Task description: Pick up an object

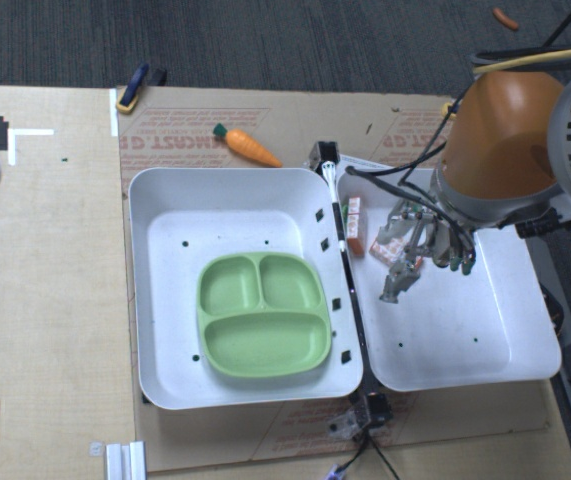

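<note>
Cardboard-covered tabletop with two white bins; green divided plate sits in the left bin; end effector hangs low over the right bin, probably going for that small red-white packet by the divider; can't tell its grip state.

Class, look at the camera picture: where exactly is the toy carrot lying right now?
The toy carrot lies outside both bins, on the cardboard just beyond the far rim of the left bin, which holds the green divided plate.
</note>
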You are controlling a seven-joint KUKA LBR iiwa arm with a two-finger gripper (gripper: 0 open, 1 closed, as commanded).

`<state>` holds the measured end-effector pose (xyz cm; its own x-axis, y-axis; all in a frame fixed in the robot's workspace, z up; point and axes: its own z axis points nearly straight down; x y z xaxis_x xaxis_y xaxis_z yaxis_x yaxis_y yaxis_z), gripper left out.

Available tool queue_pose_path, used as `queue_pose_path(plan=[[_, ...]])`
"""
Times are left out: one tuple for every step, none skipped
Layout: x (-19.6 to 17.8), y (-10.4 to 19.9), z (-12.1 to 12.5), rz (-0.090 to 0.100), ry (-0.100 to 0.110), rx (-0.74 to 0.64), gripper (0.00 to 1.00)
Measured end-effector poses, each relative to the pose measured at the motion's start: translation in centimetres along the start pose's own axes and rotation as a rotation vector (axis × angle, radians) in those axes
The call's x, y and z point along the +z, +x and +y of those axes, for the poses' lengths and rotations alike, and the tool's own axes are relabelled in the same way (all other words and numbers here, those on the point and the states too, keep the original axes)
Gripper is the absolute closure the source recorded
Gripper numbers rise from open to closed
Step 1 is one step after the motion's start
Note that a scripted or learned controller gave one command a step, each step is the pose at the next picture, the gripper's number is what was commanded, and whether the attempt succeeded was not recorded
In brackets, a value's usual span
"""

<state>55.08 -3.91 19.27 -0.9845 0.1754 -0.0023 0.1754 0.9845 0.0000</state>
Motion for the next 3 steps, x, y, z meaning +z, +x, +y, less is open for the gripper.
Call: queue_pose_path(plan=[[6.3, -5.0, -4.9, -0.001, -0.001, -0.117, 0.0], [9.5, -3.5, -4.8, -0.012, -0.002, -0.066, 0.0], [8.3, -3.9, -4.8, -0.027, -0.003, -0.062, 1.0]])
